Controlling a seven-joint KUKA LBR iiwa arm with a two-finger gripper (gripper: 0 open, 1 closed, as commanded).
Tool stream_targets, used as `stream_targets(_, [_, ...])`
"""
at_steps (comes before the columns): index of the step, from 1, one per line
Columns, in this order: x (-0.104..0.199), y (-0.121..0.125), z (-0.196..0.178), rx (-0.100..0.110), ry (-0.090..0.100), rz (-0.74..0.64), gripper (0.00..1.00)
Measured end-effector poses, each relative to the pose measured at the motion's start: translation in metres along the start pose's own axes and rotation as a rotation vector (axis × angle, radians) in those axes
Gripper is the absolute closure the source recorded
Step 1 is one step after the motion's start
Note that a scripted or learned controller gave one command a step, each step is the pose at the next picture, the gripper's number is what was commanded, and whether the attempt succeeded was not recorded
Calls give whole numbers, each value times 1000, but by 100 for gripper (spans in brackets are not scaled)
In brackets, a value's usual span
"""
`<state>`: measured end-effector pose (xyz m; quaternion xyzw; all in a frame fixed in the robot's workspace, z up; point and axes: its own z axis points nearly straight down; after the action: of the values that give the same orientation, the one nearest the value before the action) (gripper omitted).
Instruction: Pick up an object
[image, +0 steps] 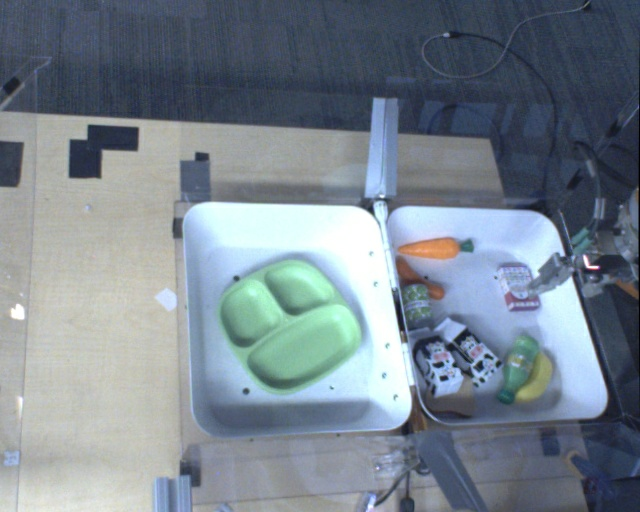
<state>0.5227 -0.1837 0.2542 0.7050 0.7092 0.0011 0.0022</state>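
Dark carpet with a loose cable lies behind a pale wooden bench (90, 330), and on this bench two shallow white bins stand side by side, so that things can be lifted out of one and dropped in the other. No single object is named in the task, but the nearest candidate is the small red and white carton (514, 286), which lies flat in the right part of the right bin (596, 400), a little apart from its neighbours. The gripper (553, 270) comes in from the right edge and its light tip is just beside this carton, perhaps touching its right side; whether the claw is apart or together I cannot tell, and nothing is seen held in it. I judge that the carton is the easiest target, because it has free space around it. Going outward, an orange carrot (433, 248) lies near the far wall, and a second orange piece with a small green can (416, 305) leans against the left wall. Near the front, two black and white cartons (455, 358) sit close together over a brown piece, and a green bottle (519, 367) rests touching a yellow banana (540, 376); these crowded pairs look harder to grasp. The left bin (200, 400) holds a green divided plate (290, 323), lying flat in the middle.
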Motion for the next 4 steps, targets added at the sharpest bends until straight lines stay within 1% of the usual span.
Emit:
stream_targets(1, [3,60,94,1,1,107,0])
stream_targets(2, [3,60,93,0,0,108,0])
stream_targets(3, [-2,105,160,-15,-3,191,0])
stream_targets(4, [-4,109,145,-27,-11,183,100])
